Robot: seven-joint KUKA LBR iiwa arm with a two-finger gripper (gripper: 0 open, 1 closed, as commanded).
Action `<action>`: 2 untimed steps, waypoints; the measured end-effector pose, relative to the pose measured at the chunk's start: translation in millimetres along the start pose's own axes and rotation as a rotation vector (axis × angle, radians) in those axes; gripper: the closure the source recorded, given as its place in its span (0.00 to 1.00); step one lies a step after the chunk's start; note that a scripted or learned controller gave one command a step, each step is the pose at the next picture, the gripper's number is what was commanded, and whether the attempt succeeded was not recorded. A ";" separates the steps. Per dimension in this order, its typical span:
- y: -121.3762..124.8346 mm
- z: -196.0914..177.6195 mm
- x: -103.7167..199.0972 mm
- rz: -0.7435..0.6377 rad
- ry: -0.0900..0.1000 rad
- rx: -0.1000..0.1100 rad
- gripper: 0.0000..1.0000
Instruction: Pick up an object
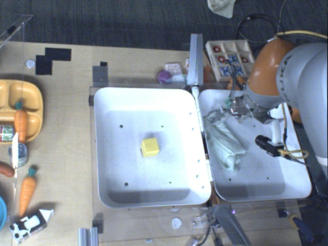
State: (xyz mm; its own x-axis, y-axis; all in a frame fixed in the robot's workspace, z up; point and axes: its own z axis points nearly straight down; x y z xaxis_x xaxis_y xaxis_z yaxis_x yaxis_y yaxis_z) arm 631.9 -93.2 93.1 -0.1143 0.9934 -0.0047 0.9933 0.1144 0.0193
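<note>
Reaching into the right bin (266, 183) — we go for the pale cloth (225, 145).
Our gripper (227, 111) hangs over its upper end; whether it's clenched, we cannot tell — yellow block (150, 147) sits apart.

No readable words, brand names or numbers appear anywhere on the bench or in the bins. The nearest thing to a sign is a tic-tac-toe board (230, 58) behind the right bin, a tan grid holding red ring pieces and blue cross pieces. A small can (6, 132) at the left edge carries a label too blurred to read.
</note>
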 end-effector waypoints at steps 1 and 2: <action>-37.8 -1.2 10.4 0.019 0.000 -0.002 0.00; -98.8 -2.2 -13.1 -0.191 -0.002 -0.004 0.00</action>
State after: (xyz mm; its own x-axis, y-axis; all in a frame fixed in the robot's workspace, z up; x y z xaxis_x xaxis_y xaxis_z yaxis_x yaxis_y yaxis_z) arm 535.3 -117.5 93.4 -0.3007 0.9537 -0.0105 0.9534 0.3008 0.0219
